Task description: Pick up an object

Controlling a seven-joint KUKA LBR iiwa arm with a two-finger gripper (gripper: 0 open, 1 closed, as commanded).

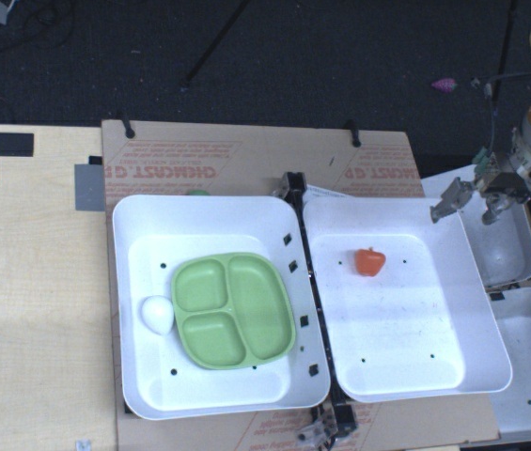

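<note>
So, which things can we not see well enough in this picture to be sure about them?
- Pincer, camera view: small at the right edge, the arm cut off there.
- Orange object in the right bin: too small to identify.
- White ball beside the green tray: material unclear.

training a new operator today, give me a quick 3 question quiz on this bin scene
1. True or false: the orange object lies in the same bin as the green tray.
2. Which sits nearest the white ball? A) green tray B) orange object C) gripper
3. Fill in: the green tray has ___ compartments.

Key: 1 false, the orange object is alone in the right bin, the tray in the left bin. 2 A. 3 three.
</note>
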